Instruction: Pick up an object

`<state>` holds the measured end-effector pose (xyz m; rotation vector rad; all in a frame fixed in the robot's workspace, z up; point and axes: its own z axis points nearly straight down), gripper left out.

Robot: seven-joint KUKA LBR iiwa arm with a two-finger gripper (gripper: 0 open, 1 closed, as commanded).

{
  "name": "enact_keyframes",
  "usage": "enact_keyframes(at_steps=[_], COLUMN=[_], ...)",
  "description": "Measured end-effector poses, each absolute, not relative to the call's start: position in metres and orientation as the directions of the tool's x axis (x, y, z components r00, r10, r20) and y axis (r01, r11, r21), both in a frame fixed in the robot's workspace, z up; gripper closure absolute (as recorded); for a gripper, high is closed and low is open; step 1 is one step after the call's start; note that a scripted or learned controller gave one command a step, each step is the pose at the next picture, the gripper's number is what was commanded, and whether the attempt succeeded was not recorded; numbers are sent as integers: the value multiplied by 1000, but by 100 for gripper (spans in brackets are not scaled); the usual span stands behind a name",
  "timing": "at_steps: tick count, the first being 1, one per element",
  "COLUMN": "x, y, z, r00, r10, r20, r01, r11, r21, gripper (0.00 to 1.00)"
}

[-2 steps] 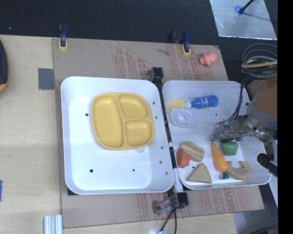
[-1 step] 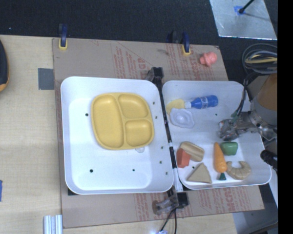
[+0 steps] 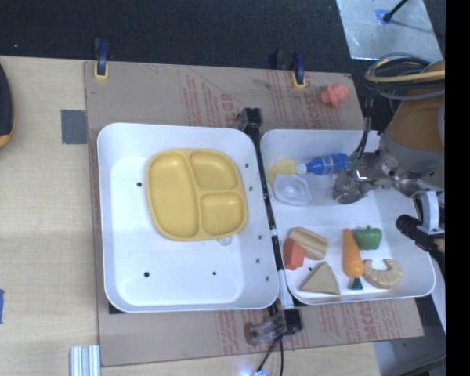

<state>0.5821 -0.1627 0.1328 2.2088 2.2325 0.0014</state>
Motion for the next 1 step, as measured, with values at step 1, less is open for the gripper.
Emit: enact_keyframes(at_steps=[1], x=[631], y=[-42], z=[196], r00=[-16], r10=[1000], r20=[2], r01=[1000], r11=[16], r21=[7], gripper=[100])
